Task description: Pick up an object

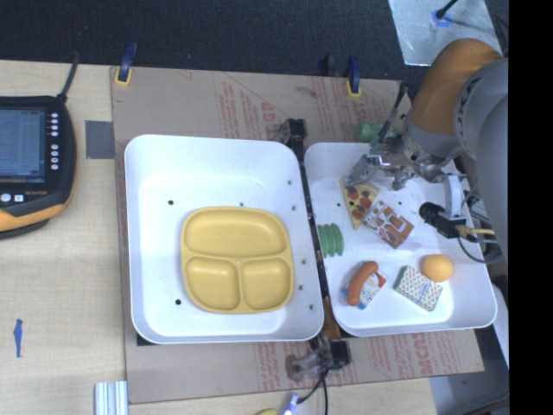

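My gripper hangs over the back part of the right bin, open, with nothing between its fingers. Just below it lies a toy pizza slice, touching a red and white patterned packet. Farther forward in the same bin are a green ridged piece by the left wall, a red sausage toy, a green-edged patterned box and an orange ball.
The left bin holds a yellow divided tray. A black cable and connector trail from the wrist over the right bin's right side. A teach pendant lies on the bench at far left.
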### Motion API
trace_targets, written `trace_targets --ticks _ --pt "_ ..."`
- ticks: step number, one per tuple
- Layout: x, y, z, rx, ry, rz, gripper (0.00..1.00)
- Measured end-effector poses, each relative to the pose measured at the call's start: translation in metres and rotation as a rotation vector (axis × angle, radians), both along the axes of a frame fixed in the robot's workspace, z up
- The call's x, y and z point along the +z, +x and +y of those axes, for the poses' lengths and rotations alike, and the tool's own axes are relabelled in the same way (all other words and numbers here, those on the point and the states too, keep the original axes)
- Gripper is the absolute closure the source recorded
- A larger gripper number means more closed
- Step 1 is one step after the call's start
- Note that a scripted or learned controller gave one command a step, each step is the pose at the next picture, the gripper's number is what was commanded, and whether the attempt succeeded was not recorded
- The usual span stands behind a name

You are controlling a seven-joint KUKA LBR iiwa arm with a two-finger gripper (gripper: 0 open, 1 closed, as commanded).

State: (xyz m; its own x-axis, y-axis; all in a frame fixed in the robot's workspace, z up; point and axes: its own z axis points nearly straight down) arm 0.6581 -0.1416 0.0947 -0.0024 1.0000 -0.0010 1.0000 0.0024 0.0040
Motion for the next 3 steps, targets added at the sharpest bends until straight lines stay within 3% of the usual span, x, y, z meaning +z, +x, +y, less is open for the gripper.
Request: trace_targets --ticks 1,2,3 --pt "0.0 -0.018 0.037 0.002 -0.001 0.002 0.0" --pt "0.082 -0.001 -0.02 0.0 0.001 0.004 0.0" --pt "0.043 -0.002 0.048 0.002 0.001 0.008 0.0"
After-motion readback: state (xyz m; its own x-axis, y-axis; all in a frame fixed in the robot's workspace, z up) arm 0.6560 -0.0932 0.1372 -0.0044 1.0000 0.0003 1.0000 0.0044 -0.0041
